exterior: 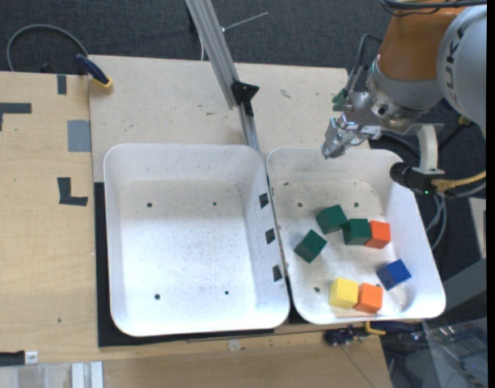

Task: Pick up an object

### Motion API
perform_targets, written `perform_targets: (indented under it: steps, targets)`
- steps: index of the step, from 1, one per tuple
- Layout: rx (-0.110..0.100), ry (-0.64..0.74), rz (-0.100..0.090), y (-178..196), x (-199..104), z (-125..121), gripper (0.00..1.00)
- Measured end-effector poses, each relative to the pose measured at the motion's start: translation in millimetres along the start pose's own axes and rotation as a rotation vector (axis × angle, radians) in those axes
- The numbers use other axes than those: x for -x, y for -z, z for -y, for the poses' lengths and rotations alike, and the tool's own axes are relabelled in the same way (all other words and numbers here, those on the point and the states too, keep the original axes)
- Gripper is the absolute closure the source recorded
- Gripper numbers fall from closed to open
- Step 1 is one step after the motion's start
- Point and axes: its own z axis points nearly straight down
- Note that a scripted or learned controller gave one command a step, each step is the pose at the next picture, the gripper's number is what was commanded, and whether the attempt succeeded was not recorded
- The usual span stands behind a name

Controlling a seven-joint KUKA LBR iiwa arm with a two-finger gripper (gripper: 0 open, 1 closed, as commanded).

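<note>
The right bin [409, 208] holds several small blocks: three dark green ones [331, 217] [310, 245] [357, 231], an orange block [379, 234], a blue block [393, 273], a yellow block [343, 293] and a second orange block [369, 297]. My gripper [336, 148] hangs above the bin's far rim, well clear of the blocks and with nothing in it. Its fingertips sit close together.
The left bin [118, 217] lies beside the right one. A slanted metal rail [223, 55] crosses the bench behind the bins. Grey tape marks [78, 136] and a cable with a blue-yellow clip [94, 69] lie at the left.
</note>
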Motion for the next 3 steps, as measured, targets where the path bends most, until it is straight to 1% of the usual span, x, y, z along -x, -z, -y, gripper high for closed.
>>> perform_targets:
  steps: [1,2,3]
  targets:
    - [-0.001,0.001,0.0,-19,-50,-17,1.0]
    - [0.0,0.001,0.0,-19,-105,-22,1.0]
    - [-0.001,0.0,0.0,-23,-153,-26,1.0]
